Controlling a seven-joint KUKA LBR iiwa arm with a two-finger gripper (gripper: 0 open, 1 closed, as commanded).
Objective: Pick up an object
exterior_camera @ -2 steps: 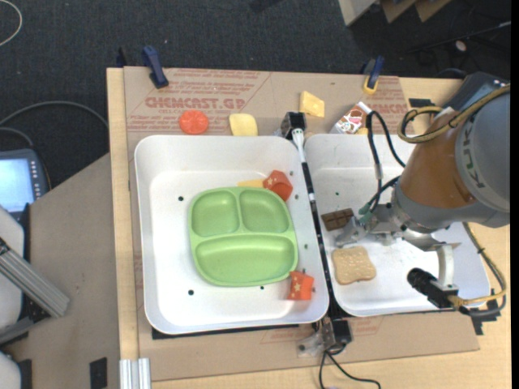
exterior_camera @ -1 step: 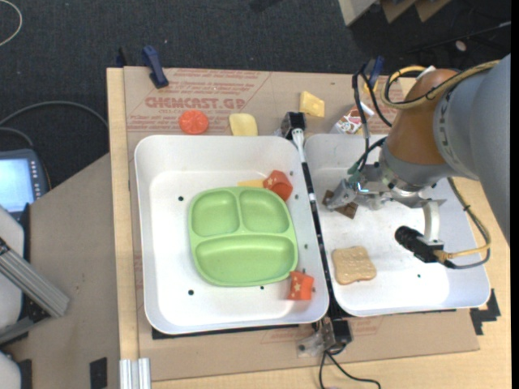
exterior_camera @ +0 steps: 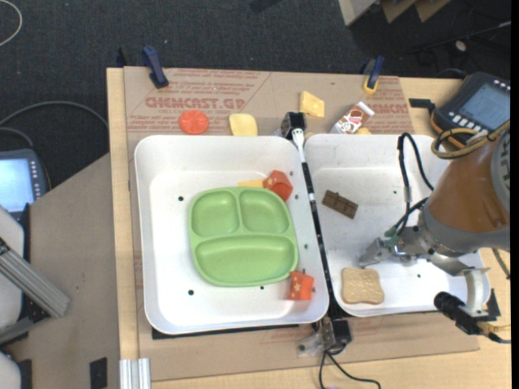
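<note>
In the right bin (exterior_camera: 357, 148), the fingers (exterior_camera: 375, 254) hang at about four o'clock from the chocolate bar (exterior_camera: 340, 204) and twelve o'clock from the toast (exterior_camera: 362, 286); whether they are apart, I cannot tell.

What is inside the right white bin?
A brown chocolate piece, a slice of toast and the claw above the floor. The arm covers the bin's right part.
</note>
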